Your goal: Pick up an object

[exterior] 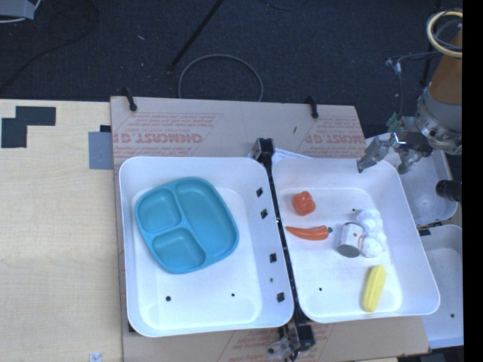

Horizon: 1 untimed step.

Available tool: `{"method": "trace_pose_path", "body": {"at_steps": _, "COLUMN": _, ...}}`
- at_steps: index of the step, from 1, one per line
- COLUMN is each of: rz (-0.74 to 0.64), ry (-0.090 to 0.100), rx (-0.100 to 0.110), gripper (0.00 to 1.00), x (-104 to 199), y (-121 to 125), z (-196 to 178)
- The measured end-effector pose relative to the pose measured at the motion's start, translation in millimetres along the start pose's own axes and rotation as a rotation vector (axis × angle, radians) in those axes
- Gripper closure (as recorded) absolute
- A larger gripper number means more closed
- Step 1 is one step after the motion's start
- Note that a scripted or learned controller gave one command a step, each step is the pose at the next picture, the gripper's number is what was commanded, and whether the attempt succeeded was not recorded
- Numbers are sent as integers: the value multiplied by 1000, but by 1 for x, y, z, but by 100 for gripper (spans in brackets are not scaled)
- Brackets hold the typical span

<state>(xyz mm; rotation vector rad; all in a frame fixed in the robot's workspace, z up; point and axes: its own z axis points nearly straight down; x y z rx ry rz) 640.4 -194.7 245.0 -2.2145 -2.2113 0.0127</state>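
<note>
The right bin (423, 292) holds a small red piece (303, 203), an orange-red chili pepper (308, 232), a yellow corn cob (373, 287) and a white stuffed toy with a grey cup-like part (360, 234). My gripper (390, 155) hangs open above the bin's far right corner, its two grey fingers spread with nothing between them. It is well apart from every object; the nearest is the white toy, below and slightly to its left.
The left bin (249, 308) holds a blue divided plate (186, 223). A black divider (275, 240) runs between the bins. Cardboard lies under both bins, with a wooden bench at the left. Cables cross the dark floor behind.
</note>
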Motion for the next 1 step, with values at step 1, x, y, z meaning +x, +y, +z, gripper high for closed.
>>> {"method": "trace_pose_path", "body": {"at_steps": 1, "rz": -2, "ry": -3, "rx": -14, "gripper": 0, "x": 0, "y": 2, "z": -9}}
